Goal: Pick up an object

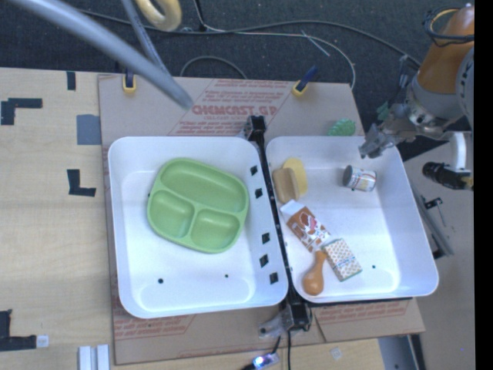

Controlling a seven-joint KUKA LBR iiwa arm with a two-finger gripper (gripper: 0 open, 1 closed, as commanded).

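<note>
In the right bin (400, 230), nearest the camera, a wooden spoon (315, 274) lies with its bowl toward the front edge. Touching it on the right is a small box (343, 258), and just above that a red and white packet (306, 228) lies at a slant. Farther back, close to the divider between the bins, sits a yellow and tan block (290, 179), perhaps a sponge; the view is too soft to be sure. To its right, well apart, a small can (360, 179) lies on its side near the bin's far right corner.

The left bin (127, 230) holds a green tray (199, 204) with three compartments, set about mid-bin.

The gripper (373, 146) hangs over the right bin's far right rim, just beyond the can and not touching it. How wide it stands I cannot tell. A green scrap (343, 127) lies on the cardboard behind the bin.
</note>
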